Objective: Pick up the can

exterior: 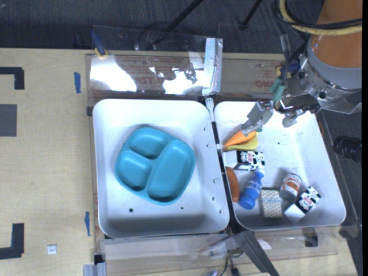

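**My hand over the right bin, the can well off at five o'clock**

I reach in from the right, my grey arm with its orange band [345, 4] filling the upper right corner. My hand [257, 121] hangs over the shallow white right-hand bin [328, 154], towards its eleven o'clock corner. Its grey fingers [260, 115] point down and to the left, and their tips sit right at the orange carrot-shaped toy [240, 137]. I cannot tell whether my hand is open or closed, for the fingers overlap from this angle, nor whether they touch the toy.

The small silver can with a red-and-white label [291, 184] lies on its side in the lower half of the same bin, at about five o'clock from my hand and well apart from it. Just beside it at four o'clock is a small white carton with black cow patches [306, 201]. At the can's seven o'clock stands a squat roll with a speckled tan side [270, 203], and next to that a blue plastic bottle [251, 192] lies tilted. A second black-and-white patched carton [250, 159] sits just below the carrot toy, and a slim orange-red stick-like thing [232, 184] lies along the bin's left wall.

The white left-hand bin [115, 114] holds a turquoise three-compartment plate [154, 164]. Both bins rest on the pale wooden tabletop [46, 154].
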Robot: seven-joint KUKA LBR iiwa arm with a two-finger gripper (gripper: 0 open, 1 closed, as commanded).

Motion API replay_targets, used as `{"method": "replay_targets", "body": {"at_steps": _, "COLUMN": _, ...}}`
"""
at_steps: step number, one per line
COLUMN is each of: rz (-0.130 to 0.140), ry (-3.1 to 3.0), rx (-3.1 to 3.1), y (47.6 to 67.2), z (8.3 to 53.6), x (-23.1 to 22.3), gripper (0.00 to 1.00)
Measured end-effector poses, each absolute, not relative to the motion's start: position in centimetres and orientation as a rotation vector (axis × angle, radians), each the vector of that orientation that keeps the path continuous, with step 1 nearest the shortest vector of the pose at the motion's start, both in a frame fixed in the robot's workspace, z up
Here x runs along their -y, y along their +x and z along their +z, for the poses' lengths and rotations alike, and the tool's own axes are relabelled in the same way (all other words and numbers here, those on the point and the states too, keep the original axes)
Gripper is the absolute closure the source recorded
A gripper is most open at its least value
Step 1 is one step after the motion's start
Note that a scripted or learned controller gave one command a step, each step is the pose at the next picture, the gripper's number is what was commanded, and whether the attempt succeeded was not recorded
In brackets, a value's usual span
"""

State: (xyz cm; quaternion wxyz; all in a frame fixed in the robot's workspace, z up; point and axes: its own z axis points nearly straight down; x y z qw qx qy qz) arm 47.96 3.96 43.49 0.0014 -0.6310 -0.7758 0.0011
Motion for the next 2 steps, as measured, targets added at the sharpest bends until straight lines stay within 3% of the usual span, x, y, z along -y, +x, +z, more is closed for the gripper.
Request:
{"method": "replay_targets", "body": {"at_steps": 1, "rz": -0.002, "ry": -2.203, "rx": 2.243, "y": 50.2, "z": 43.5, "x": -0.8, "gripper": 0.0}}
{"method": "replay_targets", "body": {"at_steps": 2, "rz": 0.004, "ry": -2.123, "rx": 2.313, "y": 48.0, "z": 43.0, "x": -9.0, "gripper": 0.0}}
